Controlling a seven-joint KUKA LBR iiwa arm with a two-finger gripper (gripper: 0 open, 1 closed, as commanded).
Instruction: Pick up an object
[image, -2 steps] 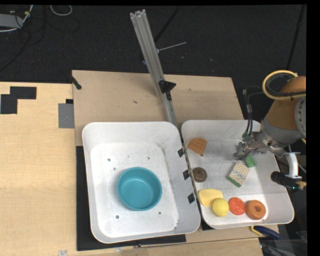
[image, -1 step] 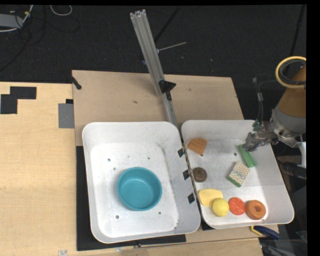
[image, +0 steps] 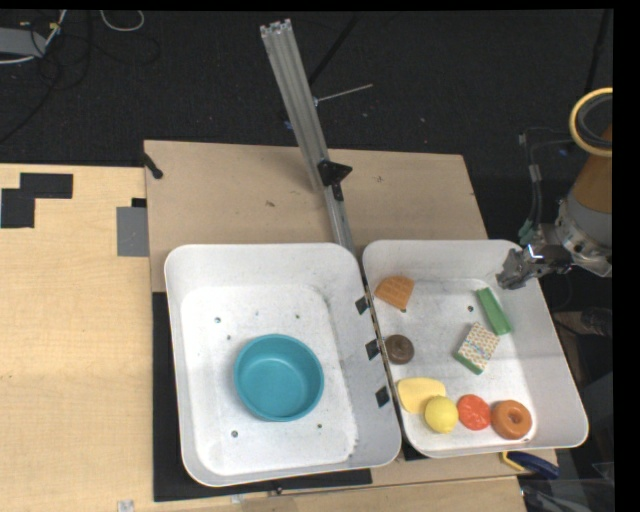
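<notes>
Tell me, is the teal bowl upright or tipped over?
Upright: the teal bowl sits in the left bin with its round opening facing up.

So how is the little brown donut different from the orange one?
The brown donut is dark, like chocolate; the orange donut is bright orange-brown. The brown donut looks smaller than the orange donut. The brown donut lies by itself near the right bin's left wall; the orange donut lies at the front, next to a red tomato-like toy. Both are round rings with a hole, lying flat in the same bin.
</notes>
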